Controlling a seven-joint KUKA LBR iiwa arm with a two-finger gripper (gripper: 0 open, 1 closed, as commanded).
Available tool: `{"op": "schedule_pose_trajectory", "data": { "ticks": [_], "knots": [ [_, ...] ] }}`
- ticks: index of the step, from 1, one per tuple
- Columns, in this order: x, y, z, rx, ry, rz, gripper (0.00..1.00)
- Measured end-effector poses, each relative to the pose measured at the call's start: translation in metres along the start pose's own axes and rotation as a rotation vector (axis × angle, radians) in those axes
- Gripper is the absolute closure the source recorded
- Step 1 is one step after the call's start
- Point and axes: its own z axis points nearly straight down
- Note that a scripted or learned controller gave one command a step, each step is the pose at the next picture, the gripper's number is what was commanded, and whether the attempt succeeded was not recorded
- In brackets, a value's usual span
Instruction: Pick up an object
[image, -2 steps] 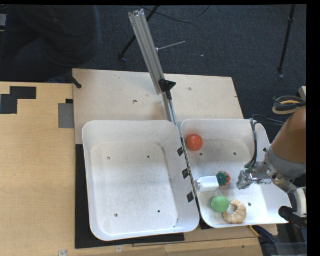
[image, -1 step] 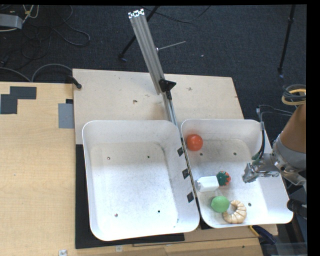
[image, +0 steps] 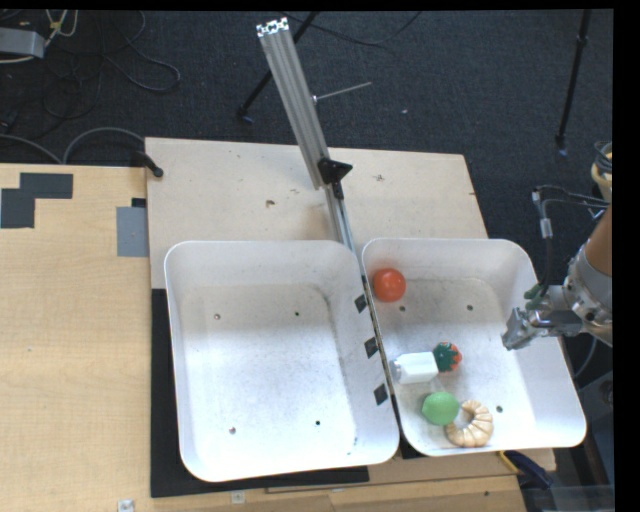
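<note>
The right bin (image: 520, 270) holds an orange ball (image: 389, 285) near its left wall. Lower down lie a white block (image: 414, 367) with a green and red piece (image: 447, 357) at its end, a green ball (image: 439, 408) and a tan braided ring (image: 470, 423). My gripper (image: 527, 325) hangs over the right side of this bin, well to the right of all the objects, and nothing shows between its fingers.
The left bin (image: 190, 300) sits beside the right one. A slanted metal rail (image: 300, 110) runs from the top down to the divider between the bins. Light wooden boards lie to the left and behind.
</note>
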Motion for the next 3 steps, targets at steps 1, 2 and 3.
{"op": "schedule_pose_trajectory", "data": {
  "ticks": [1,2,3],
  "knots": [
    [0.051,0.011,-0.007,0.004,0.003,-0.004,1.0],
    [0.106,0.025,-0.013,0.005,0.004,-0.004,1.0],
    [0.166,0.038,-0.008,0.006,0.003,-0.004,1.0]
  ]
}}
